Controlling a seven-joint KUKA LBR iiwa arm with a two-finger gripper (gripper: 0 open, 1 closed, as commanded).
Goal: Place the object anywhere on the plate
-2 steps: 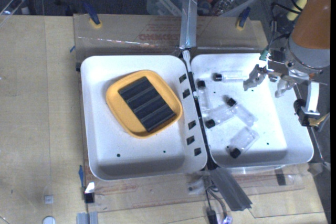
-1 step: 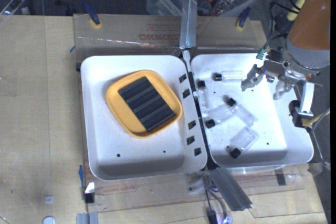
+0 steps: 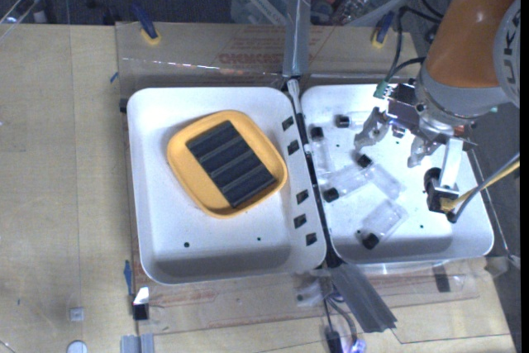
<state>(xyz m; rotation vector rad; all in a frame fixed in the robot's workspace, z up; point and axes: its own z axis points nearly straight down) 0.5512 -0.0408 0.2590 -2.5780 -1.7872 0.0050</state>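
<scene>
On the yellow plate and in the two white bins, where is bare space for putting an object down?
The yellow rounded plate has bare rim around the black ribbed slab covering its middle. The left white bin has bare floor along its front edge and at its back left corner. The right white bin is crowded: clear plastic bottles with black caps, with the claw above.

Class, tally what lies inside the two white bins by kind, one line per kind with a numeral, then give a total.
Yellow plate: 1
Black ridged block on the plate: 1
Clear bottles with black caps, right bin: 3, though they are hard to tell apart
Total: 5
</scene>
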